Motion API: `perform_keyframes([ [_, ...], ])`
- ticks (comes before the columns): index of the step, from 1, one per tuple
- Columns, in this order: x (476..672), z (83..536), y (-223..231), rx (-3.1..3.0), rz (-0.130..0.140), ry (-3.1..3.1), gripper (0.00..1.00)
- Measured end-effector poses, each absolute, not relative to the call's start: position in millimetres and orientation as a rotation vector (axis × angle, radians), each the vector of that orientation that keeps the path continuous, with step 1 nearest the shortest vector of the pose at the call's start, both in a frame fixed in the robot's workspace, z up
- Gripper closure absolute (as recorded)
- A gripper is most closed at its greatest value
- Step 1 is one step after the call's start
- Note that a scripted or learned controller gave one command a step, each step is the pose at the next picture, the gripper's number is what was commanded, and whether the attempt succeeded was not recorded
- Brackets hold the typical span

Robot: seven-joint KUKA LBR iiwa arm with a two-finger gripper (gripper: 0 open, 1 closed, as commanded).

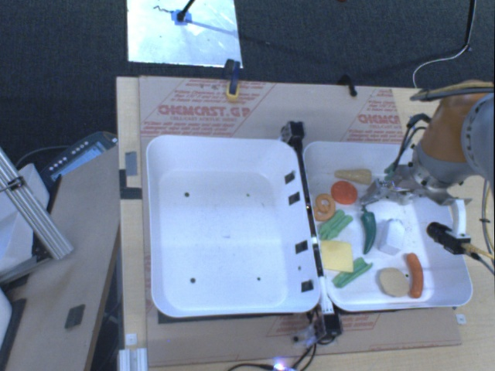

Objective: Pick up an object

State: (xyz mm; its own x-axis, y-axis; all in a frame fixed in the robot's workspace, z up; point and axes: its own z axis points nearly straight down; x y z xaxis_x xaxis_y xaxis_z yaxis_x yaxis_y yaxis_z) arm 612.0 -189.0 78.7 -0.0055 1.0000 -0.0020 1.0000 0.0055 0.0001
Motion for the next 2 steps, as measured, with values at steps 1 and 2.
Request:
perform_keyframes([
  [1, 662.6, 80.0, -205.7, 2.231, -0.037, 2.264, 0.0],
  [2, 552.5, 83.6, -110.9, 2.224, -0.003, 2.236, 0.0],
])
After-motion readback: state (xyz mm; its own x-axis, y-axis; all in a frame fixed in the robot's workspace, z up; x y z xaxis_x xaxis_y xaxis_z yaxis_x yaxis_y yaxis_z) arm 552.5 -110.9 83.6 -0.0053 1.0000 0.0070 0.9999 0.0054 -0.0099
